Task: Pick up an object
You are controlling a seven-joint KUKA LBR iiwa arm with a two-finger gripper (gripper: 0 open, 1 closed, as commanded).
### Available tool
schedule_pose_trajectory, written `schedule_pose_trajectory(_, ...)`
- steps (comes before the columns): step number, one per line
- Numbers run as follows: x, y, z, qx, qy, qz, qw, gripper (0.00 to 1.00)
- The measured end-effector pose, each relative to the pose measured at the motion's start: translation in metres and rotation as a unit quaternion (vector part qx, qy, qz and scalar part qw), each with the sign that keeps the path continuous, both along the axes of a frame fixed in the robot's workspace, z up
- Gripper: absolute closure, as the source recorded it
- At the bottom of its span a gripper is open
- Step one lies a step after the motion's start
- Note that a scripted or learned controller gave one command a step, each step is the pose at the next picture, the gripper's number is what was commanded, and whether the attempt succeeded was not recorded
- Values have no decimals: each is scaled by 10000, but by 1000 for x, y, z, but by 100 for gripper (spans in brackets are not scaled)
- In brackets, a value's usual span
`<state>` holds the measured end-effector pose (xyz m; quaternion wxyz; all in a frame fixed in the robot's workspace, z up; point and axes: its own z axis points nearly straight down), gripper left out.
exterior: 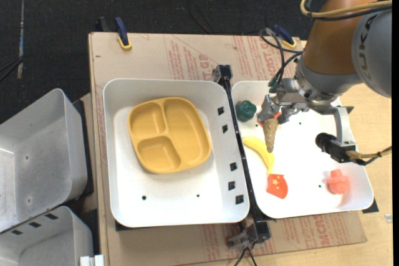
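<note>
A table [162, 50] topped with tan printed cardboard fills the middle of the frame. Two shallow white plastic bins lie on it side by side: the left bin [118, 152] at centre, the right bin [312, 199] toward lower right.

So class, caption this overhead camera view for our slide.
Gripper holds a cone above a banana in the right bin.

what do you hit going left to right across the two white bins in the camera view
yellow divided plate → teal object → banana → red-orange object → pink object
</note>
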<state>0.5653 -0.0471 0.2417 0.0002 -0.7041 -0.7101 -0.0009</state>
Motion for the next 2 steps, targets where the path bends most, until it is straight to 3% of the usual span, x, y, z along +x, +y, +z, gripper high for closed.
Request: schedule_pose_trajectory(2,-14,104,-5,-5,4,-9,10000,100)
